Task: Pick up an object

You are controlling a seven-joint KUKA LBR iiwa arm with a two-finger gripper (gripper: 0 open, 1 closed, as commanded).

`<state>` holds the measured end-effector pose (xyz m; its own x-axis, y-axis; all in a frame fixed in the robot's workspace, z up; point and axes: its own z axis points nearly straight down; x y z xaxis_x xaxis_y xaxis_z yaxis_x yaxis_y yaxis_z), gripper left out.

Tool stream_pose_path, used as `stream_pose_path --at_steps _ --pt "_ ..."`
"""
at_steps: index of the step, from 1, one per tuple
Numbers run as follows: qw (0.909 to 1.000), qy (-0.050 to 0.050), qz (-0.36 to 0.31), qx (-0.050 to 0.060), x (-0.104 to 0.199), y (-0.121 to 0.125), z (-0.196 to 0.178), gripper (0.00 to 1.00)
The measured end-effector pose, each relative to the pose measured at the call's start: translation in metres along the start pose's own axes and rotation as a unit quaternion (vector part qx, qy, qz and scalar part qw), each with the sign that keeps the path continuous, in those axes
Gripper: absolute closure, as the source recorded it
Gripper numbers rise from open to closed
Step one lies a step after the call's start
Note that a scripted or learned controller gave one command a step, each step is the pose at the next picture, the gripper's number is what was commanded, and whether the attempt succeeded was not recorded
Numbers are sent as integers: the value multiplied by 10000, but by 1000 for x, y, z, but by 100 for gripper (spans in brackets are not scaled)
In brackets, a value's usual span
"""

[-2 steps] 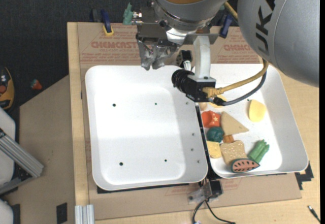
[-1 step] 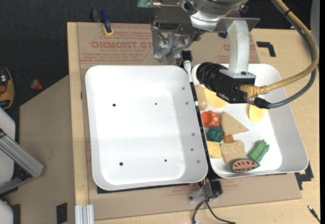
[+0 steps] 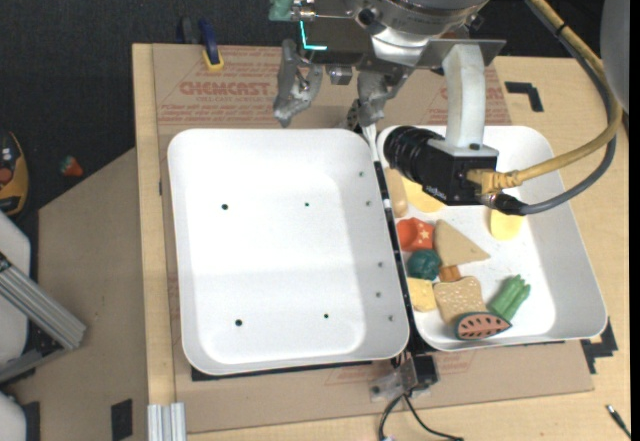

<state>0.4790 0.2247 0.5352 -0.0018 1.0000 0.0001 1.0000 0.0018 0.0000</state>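
Note:
My gripper (image 3: 328,101) hangs over the far rim of the left bin (image 3: 270,329), close to the divide between the two bins. Its two metal fingers (image 3: 292,94) stand apart with nothing between them. The right bin (image 3: 575,269) holds several toy foods: a red piece with a star (image 3: 414,233), a teal piece (image 3: 424,264), a tan wedge (image 3: 458,243), a toast slice (image 3: 458,297), a watermelon slice (image 3: 482,325), a green vegetable (image 3: 510,296) and a yellow piece (image 3: 506,226). The arm's black camera housing (image 3: 430,165) covers the bin's far left part.
A yellow cable (image 3: 570,154) loops from the wrist across the right bin. The bins rest on a cardboard sheet (image 3: 230,79). A blue and yellow clamp (image 3: 209,44) sits at the sheet's far left edge. Aluminium framing (image 3: 40,314) stands at the left.

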Motion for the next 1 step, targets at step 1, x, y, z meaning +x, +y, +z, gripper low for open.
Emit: stream_pose_path --at_steps 1 --pt "10000 8 -9 -20 1 0 -11 100"
